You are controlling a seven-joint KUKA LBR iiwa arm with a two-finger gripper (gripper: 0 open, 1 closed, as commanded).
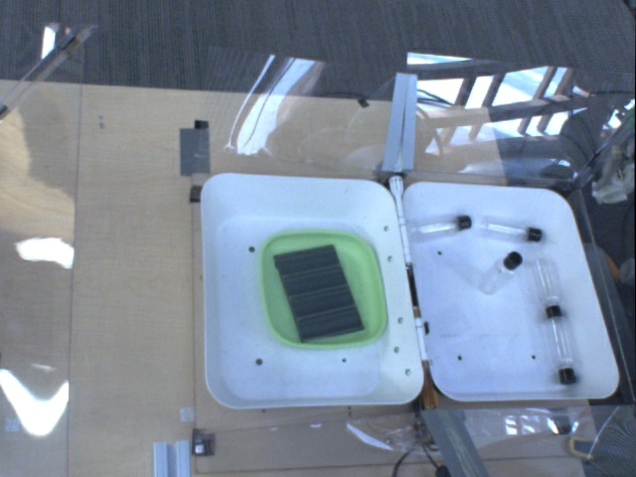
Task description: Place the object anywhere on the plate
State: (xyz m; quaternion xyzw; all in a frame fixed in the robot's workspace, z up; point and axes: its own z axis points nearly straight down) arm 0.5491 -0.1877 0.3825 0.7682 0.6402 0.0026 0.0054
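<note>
Camera view: clear vials (550, 311) faint against right bin (586, 266); caps distinct.

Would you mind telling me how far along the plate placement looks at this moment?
Done: a dark ribbed block already lies flat on the green plate in the left bin. In hand: nothing visibly. Left, if more are wanted: five clear black-capped tubes lie loose in the right bin.

A dark ribbed block (317, 292) is seen resting on the green plate (370, 266); capped clear tubes (554, 311) are scattered in the right bin (586, 256).
</note>
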